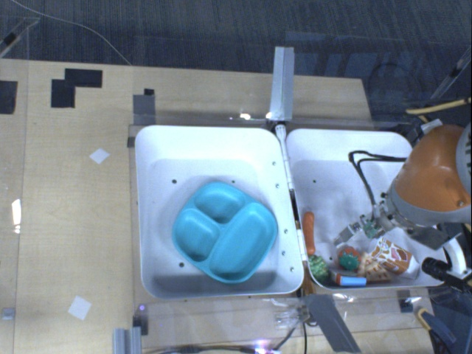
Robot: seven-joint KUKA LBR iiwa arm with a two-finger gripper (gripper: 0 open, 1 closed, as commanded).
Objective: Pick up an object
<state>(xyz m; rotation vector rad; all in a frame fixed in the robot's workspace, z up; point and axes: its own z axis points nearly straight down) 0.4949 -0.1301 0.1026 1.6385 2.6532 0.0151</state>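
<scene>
Two shallow white bins side by side on a pale wooden counter (66, 220). In the left bin (158, 161), one blue divided plate (225, 231) with three compartments, lying near the middle. In the right bin (332, 161), a small heap at the near edge: one carrot (309, 232), one red and green ball (347, 258), one blue marker (352, 280), one printed snack bag (386, 259). Gripper (359, 229) low over the heap, just above the ball; jaws slightly apart, clamped on nothing. Dark carpet beyond the counter's far edge
</scene>
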